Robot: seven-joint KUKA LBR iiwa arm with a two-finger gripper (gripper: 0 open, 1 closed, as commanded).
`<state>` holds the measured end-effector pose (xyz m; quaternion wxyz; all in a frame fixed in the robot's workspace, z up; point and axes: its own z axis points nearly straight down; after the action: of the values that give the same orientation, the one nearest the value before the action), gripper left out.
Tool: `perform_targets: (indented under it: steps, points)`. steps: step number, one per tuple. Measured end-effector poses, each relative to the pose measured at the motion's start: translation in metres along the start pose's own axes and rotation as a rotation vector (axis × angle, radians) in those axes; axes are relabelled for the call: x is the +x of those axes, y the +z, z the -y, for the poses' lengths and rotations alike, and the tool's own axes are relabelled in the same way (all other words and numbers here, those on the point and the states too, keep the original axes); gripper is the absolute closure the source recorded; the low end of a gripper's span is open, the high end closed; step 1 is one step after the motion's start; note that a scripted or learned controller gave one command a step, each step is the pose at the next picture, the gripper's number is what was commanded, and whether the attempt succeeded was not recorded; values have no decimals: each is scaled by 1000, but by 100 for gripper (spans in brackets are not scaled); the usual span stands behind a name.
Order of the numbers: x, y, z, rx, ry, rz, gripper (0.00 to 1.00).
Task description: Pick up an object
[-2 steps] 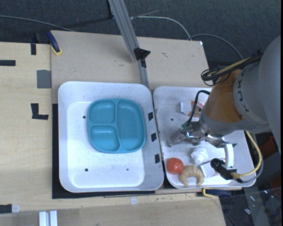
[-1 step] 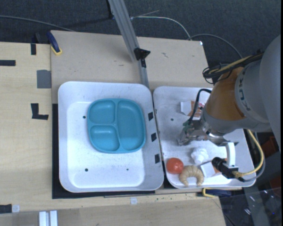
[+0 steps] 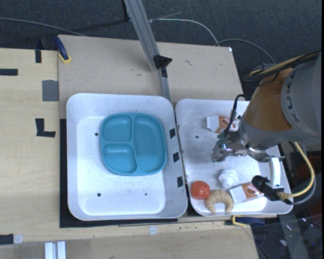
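From the overhead camera view, the worktop (image 3: pixel 124 63) carries two shallow white bins side by side. The left bin (image 3: pixel 81 198) holds a teal divided plate (image 3: pixel 134 143), lying flat in the bin's upper middle part, with three compartments showing.

The right bin (image 3: pixel 197 117) holds the smaller things. Near its lower edge lies a red ball (image 3: pixel 200 189), and just beside it to the right a tan croissant (image 3: pixel 220 199), the two close together. Above the croissant sits a crumpled white lump (image 3: pixel 228 176). To the right of the croissant lies a flat white and orange packet (image 3: pixel 244 191), next to a black fitting on the arm. Toward the top of the bin, a second white and orange packet (image 3: pixel 216 124) lies partly under the arm.

The arm (image 3: pixel 281 107) comes in from the right, its orange band over the right bin's upper right part. The gripper (image 3: pixel 222 151) hangs over the middle of the right bin, above the white lump and apart from it. Whether the fingers are spread or pressed together cannot be told at this angle, and nothing can be made out between them
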<state>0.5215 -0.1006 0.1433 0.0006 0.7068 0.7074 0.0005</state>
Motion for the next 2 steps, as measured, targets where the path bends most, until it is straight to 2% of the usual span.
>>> perform_targets:
  steps: [2]
  points:
    - [8,-97,-7,-3,-1,1,100]
